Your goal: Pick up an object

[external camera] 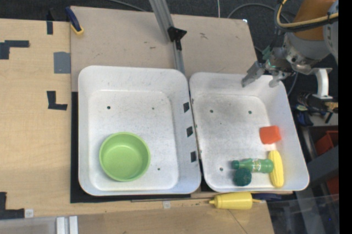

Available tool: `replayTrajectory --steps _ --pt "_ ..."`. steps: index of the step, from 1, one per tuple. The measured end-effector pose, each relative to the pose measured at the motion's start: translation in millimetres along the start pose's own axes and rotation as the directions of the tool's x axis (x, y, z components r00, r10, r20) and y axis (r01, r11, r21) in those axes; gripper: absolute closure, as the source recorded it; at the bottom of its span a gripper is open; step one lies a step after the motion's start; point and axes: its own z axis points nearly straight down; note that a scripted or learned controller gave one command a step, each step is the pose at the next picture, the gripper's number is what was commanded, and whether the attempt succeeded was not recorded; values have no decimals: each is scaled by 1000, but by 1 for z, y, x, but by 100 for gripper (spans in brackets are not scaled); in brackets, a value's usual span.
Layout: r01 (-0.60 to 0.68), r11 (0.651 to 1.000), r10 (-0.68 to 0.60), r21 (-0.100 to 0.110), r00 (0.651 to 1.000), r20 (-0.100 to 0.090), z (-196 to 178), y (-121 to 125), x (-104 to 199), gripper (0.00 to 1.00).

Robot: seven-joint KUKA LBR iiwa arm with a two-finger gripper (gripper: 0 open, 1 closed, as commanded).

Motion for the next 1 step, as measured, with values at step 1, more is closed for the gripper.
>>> replayTrajectory --steps 1 --pt "0 1000 0 0 1000 0 0 0 0 0"
